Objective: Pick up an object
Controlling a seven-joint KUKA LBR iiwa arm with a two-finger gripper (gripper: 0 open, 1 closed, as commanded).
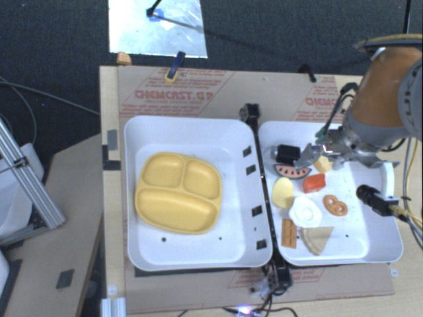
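The gripper (310,154) hung low over the upper part of the right bin (380,240), reaching in from the right on the grey arm (383,104) with its orange band. Whether its fingers were apart or together could not be told from this view, and nothing was seen held between them. Its tip was just above the watermelon slice (293,172), and a black block (288,153) lay just to the left of it. Near the tip on the right were a small yellow piece (322,164) and, below that, an orange-red piece (314,183). Lower in the same bin lay a pale yellow fruit (283,191), a fried egg (305,212), a pretzel (336,207), a brown cracker stick (289,233) and a beige wedge (318,240). In the left bin (192,131) rested a yellow divided plate (178,191), well apart from the gripper
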